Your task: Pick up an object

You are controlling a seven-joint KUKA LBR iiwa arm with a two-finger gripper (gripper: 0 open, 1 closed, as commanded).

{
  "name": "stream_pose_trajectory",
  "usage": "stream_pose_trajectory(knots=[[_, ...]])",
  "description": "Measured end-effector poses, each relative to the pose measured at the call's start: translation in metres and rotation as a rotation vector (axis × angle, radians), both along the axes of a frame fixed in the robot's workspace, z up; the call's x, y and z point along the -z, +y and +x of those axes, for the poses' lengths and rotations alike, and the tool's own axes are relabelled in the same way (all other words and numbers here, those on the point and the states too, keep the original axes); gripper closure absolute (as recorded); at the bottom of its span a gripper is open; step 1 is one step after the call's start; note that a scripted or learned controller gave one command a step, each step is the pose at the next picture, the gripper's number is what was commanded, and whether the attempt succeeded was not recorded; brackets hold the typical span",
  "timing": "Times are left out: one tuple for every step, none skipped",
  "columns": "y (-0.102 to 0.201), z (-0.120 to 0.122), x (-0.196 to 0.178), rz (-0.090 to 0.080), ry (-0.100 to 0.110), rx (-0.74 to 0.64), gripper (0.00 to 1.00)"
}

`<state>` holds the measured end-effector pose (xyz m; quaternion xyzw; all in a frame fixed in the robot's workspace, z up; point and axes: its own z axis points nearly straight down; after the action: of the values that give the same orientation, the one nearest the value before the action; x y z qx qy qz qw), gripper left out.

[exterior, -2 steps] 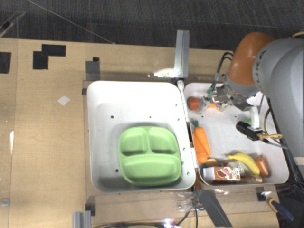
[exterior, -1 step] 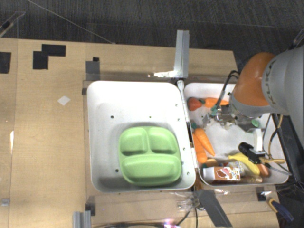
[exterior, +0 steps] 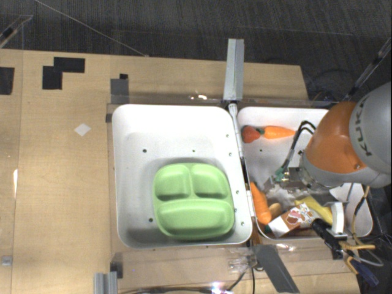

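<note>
The arm [exterior: 343,143] is down in the right bin [exterior: 269,149], orange band over grey, and its gripper [exterior: 286,182] sits low among the clutter at the bin's near half — whether it is spread or pinched I cannot tell, the wrist hides it. Just left of the gripper, against the bin's left wall, lies an orange carrot [exterior: 261,206], slanted. Just below it, a small carton [exterior: 293,219] with a red and white label, and a yellow banana [exterior: 318,210] beside that. Up near the far wall, well apart from the gripper, a second carrot [exterior: 275,132] lies crosswise next to a red piece [exterior: 249,134]. Over in the left bin [exterior: 138,139] — a green divided tray [exterior: 193,200], resting flat.
</note>
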<state>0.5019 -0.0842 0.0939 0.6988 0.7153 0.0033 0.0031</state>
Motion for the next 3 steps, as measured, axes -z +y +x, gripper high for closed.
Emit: stream_pose_trajectory(knots=[[-0.058, 0.064, 0.002, -0.003, -0.011, 0.009, 0.0], [-0.093, 0.139, -0.01, -0.003, 0.0, -0.108, 0.0], [-0.122, 0.084, -0.001, -0.002, 0.004, -0.033, 0.0]])
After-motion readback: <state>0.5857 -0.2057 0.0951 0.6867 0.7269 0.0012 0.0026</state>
